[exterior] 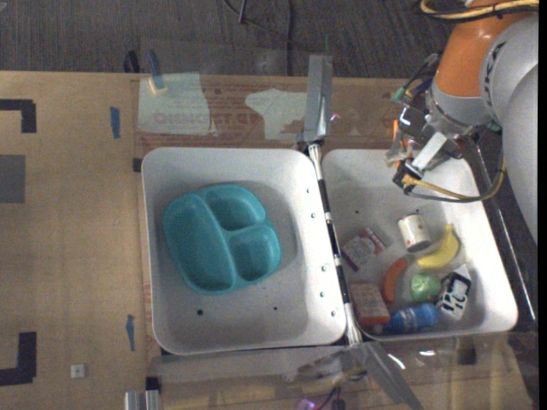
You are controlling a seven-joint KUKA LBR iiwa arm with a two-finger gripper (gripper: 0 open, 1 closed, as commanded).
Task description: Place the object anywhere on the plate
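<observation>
Teal divided plate (222, 237) is lying in the left bin (162, 314), near its middle. Right bin (359, 178) is holding the loose objects, gathered toward its near end: banana (442, 250), white cylinder (414, 231), small packet (363, 248), blue bottle (414, 318). Gripper (416, 154) is hanging over the right bin's far edge, well apart from the plate; whether it is open or gripping anything cannot be told.
</observation>
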